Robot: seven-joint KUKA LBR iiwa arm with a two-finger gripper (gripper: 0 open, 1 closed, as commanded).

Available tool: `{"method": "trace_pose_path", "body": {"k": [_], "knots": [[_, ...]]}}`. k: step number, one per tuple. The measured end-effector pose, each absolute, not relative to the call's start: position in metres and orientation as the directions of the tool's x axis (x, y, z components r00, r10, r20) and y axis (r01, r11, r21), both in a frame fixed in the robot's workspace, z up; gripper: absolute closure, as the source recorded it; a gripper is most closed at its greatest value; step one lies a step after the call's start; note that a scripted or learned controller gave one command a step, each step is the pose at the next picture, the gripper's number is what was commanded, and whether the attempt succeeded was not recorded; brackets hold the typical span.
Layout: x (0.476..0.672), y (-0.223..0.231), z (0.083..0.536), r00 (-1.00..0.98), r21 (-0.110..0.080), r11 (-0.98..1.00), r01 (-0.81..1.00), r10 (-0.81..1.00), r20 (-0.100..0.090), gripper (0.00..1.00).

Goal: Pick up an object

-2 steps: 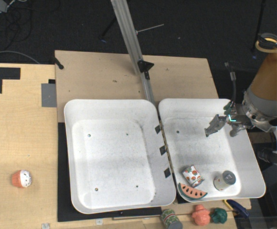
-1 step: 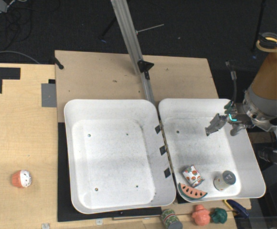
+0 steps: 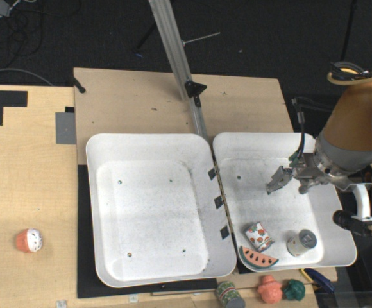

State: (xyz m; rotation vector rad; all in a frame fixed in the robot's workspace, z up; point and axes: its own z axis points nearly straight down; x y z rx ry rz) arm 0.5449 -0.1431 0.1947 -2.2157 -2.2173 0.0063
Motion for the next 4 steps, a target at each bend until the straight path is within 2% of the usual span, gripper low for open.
{"method": "trace_pose_path", "body": {"k": [1,2,3,4], "knots": [[0.549,-0.144,0.132,0.001,-0.009,-0.001,1.0,1.0,0.002,0.0],[0.549,-0.144,0.092,0.002,-0.001,-0.002,1.0,1.0,0.0,0.0],[0.549,-0.145,0.103,0.008,0.0,-0.008,1.0,1.0,0.001,1.0],[0.559,-0.141,0.152,-0.002,0.002,0.002,1.0,1.0,0.0,1.0]]}}
